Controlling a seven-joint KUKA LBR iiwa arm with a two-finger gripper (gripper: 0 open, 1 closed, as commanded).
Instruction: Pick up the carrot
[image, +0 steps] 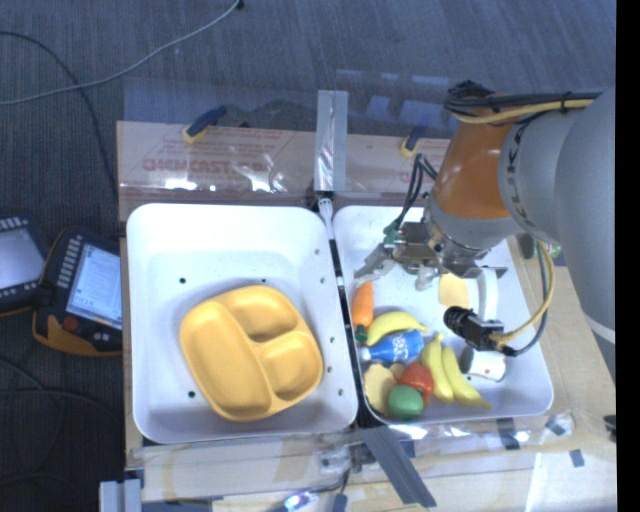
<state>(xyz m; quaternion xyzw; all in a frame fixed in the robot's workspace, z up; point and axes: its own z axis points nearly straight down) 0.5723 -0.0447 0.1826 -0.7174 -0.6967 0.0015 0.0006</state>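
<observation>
Right bin (535, 385): carrot (363, 302) lies against the left wall, upper end of a heap; small banana (396, 323) and blue bottle (393, 348) touch or nearly touch it; larger bananas (450, 372), red piece (417, 379), green piece (405, 401) nearer the front
Left bin (150, 300): yellow divided plate (250, 350)
Gripper (405, 257): above the carrot, slightly right, fingers spread, holding nothing
Risk, as judged: wall blocks one finger; crowding neighbours invite a wrong or double grasp

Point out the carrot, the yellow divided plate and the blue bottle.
carrot (363, 300): camera view, middle of its orange body.
yellow divided plate (236, 385): camera view, floor of its large compartment.
blue bottle (397, 347): camera view, its blue label.
</observation>
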